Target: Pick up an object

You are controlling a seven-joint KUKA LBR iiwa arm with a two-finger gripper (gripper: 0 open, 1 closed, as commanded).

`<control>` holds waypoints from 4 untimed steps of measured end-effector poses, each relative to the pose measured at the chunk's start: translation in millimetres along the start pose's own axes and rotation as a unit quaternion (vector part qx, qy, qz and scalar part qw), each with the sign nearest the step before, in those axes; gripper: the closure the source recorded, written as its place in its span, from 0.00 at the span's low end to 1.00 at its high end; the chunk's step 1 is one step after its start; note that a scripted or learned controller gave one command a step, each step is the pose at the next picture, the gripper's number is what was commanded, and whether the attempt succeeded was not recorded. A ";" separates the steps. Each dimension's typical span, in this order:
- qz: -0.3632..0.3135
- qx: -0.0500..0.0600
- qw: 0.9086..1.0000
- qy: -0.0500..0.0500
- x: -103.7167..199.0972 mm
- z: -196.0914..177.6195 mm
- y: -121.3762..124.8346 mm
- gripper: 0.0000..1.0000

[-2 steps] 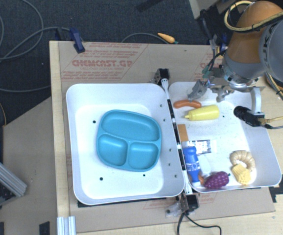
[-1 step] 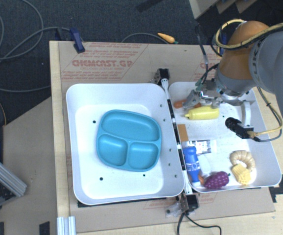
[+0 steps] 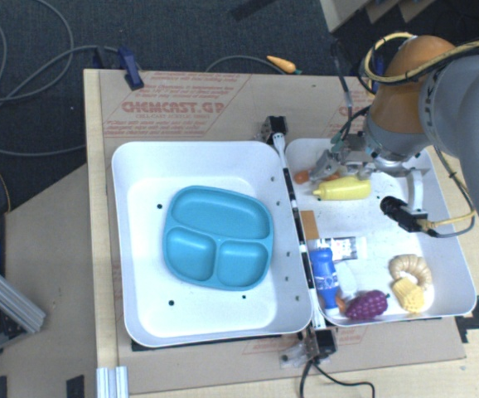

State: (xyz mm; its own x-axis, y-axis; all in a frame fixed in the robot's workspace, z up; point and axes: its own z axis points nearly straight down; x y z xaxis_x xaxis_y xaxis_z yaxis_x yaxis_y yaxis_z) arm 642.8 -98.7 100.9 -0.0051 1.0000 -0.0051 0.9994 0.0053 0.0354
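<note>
The end effector (image 3: 336, 162) was low in the far part of the right bin (image 3: 455, 255), under the grey arm (image 3: 463, 98) with its orange band (image 3: 409, 81). I could not tell its state, because the wrist covered most of it from above. Just in front of it, and maybe touching it, lay a yellow bottle (image 3: 345, 191) on its side; whether the bottle was held I could not tell. A small orange piece (image 3: 302, 176) lay just beside the end effector, toward the wall between the bins. A black cable part (image 3: 401, 212) hung a little nearer to the camera than the end effector. Further toward the near edge of the same bin lay a small brown block (image 3: 308, 222), a white box (image 3: 339, 249) and a blue tube (image 3: 324, 274). Well apart from the end effector, in the near corner, were purple grapes (image 3: 365, 305), a yellow corn cob (image 3: 409, 295) and a beige ring-shaped toy (image 3: 410, 267). In the left bin (image 3: 140, 222), well away from the end effector, a blue divided plate (image 3: 217, 235) rested. Both bins stood on the bench (image 3: 181, 106).
</note>
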 end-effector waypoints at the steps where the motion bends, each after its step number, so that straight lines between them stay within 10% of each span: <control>1: 0.001 -0.006 1.000 -0.004 -3.6 -14.3 3.0 1.00; 2: 0.002 -0.005 1.000 -0.004 -3.5 -12.9 2.3 0.00; 3: 0.004 0.022 1.000 0.004 5.8 16.0 -60.7 0.00; 4: 0.003 0.019 1.000 0.003 7.6 14.2 -58.6 0.00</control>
State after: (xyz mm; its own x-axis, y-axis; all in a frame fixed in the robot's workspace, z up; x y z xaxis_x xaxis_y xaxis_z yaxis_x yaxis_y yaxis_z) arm 584.6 -91.5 84.6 0.0013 1.0000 0.0007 1.0000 -0.0013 -0.0022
